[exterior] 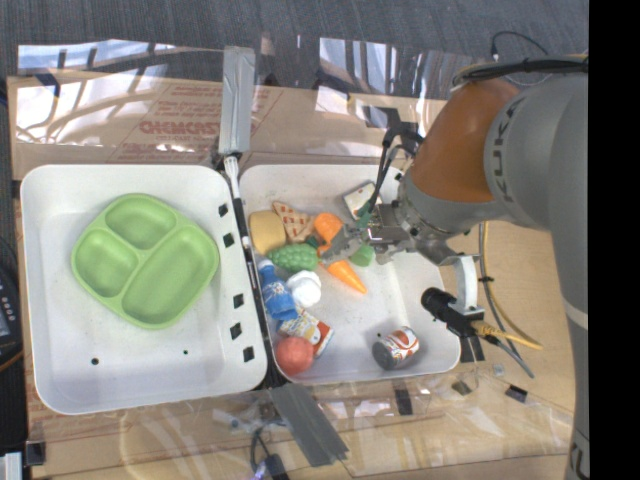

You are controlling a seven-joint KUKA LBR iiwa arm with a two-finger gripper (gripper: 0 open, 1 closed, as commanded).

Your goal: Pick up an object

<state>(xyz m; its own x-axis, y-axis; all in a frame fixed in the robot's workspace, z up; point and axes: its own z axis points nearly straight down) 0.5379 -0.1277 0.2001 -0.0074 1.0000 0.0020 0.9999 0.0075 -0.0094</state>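
Nearest the camera, along the right bin's (440, 363) six o'clock wall, a red ball (293, 356) sits at about seven o'clock and a small silver can with orange markings (397, 347) at about five o'clock, well apart from each other. Just beyond the ball lies a red-and-white packet (318, 334), and past that a blue bottle with a white cap (285, 294) lies along the nine o'clock wall. At the bin's middle an orange carrot (348, 275) lies tilted, with a green bumpy vegetable (294, 258) just at its nine o'clock side. The claw (358, 236) hangs over this cluster, right above the carrot and beside a small orange piece (327, 227); whether it is spread or pressed together I cannot tell, and nothing is seen pinched in it. Farther back, a tan round piece (265, 231) and a waffle-patterned piece (291, 218) rest near eleven o'clock. Over in the left bin (60, 368), a green divided plate (146, 259) lies at its centre. Both bins rest on the counter (120, 128), which carries printed cardboard at twelve o'clock.
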